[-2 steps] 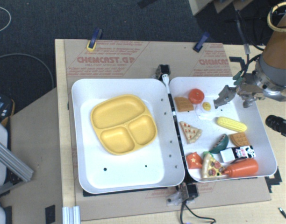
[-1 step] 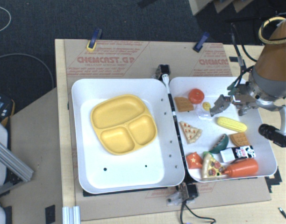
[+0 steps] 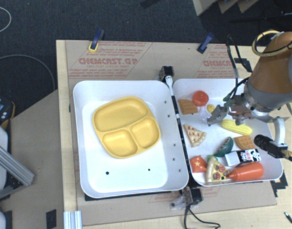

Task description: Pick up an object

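- Two white bins sit side by side on the desk; the left bin holds a yellow divided tray.
- The right bin carries toy food: a toast slice, a tomato, a pizza wedge, a second pizza slice, a carrot and a corn cob.
- The gripper hangs low over the right bin just left of the corn cob; whether its jaws are apart cannot be told.
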Controlling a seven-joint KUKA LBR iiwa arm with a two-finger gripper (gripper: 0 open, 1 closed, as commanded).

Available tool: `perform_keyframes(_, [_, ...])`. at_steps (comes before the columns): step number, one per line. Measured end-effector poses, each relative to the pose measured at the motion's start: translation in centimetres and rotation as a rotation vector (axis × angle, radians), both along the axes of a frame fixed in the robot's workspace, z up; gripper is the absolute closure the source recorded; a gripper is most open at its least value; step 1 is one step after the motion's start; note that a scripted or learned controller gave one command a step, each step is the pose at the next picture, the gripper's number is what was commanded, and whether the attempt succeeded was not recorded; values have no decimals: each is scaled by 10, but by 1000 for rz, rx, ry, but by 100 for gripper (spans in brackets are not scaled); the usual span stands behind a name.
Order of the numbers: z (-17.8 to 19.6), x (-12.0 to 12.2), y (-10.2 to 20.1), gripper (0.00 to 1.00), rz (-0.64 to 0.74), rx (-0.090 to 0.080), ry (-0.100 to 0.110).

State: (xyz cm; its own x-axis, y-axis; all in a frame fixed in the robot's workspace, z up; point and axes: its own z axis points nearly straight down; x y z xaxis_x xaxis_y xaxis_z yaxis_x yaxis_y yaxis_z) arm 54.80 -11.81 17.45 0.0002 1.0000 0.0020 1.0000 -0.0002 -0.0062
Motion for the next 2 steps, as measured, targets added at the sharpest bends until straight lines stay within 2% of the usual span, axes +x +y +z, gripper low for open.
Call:
perform_keyframes(1, [-58,-4,-8,0,-1,0,0])
perform_keyframes(2, [-86,-1,-8,0,-1,-1,-13])
